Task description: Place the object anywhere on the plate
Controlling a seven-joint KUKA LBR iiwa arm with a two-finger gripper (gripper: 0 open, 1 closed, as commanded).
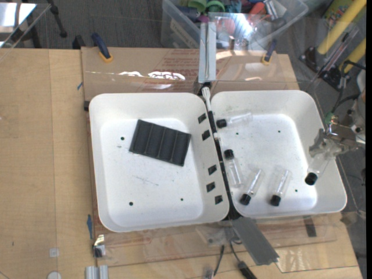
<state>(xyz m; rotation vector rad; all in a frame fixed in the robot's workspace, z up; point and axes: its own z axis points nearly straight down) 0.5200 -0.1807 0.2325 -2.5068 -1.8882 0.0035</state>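
Note:
A black ribbed plate (pixel 160 142) lies flat in the left bin (pixel 110 173), toward its back. My gripper (pixel 324 149) reaches in at the right edge of the right bin (pixel 290 106). A clear vial with a black cap (pixel 314 171) slants down from between its metal fingers (pixel 329 138), cap lowest, just above the bin's right wall. The gripper is shut on this vial. It is far to the right of the plate, with the divider between the bins in between.
Several more clear vials with black caps lie in the right bin: one at the back left (pixel 234 120), one by the divider (pixel 232 166), two near the front (pixel 251 187) (pixel 279 186). A clear tub of toys (pixel 232 4) stands behind the bins.

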